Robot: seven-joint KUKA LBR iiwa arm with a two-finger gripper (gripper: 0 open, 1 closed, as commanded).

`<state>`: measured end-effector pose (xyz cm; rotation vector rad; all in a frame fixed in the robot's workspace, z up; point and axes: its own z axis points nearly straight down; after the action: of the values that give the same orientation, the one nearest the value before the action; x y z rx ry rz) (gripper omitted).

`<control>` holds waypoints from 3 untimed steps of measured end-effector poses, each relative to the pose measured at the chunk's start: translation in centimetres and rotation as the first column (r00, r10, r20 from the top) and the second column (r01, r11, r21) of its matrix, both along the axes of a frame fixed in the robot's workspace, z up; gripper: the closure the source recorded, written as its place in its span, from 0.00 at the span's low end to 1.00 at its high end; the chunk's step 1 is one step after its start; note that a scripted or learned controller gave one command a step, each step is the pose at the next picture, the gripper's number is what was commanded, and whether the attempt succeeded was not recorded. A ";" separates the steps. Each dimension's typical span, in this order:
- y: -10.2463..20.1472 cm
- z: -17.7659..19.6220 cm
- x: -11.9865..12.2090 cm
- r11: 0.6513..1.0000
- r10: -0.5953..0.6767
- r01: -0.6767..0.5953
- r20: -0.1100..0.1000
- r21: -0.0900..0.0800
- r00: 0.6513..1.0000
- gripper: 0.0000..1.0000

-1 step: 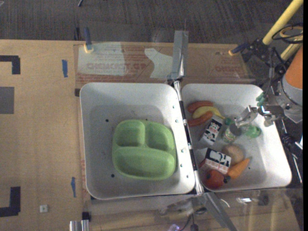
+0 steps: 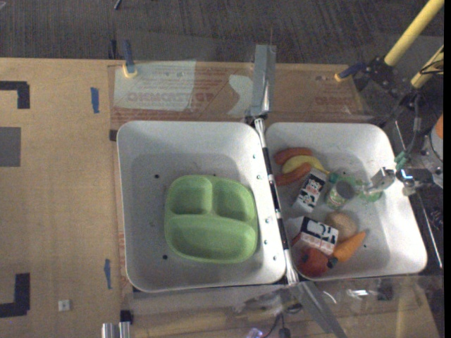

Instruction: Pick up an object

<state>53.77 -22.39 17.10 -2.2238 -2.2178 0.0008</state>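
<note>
Nearest the camera, at about six o'clock in the right bin (image 2: 405, 252), a carrot (image 2: 350, 245), a potato (image 2: 341, 223) and a small carton (image 2: 318, 234) lie heaped against the dividing wall, probably where they slid. Farther back, at three o'clock, the gripper (image 2: 390, 177) sits beside a clear bottle (image 2: 350, 191), seemingly lined up to grasp it; whether its jaws are spread or closed I cannot tell. The green plate (image 2: 210, 218) lies alone in the left bin (image 2: 141, 146).
</note>
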 end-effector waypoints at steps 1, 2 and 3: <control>0.3 -3.0 2.4 1.000 -0.009 0.010 0.032 -0.011 0.999 0.00; 0.3 -3.2 2.8 1.000 -0.021 0.021 0.043 -0.013 0.999 0.00; 0.3 -3.3 3.2 1.000 0.008 -0.008 0.048 -0.016 0.999 0.00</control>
<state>56.96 -22.08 13.81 -2.2466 -2.2584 -0.0358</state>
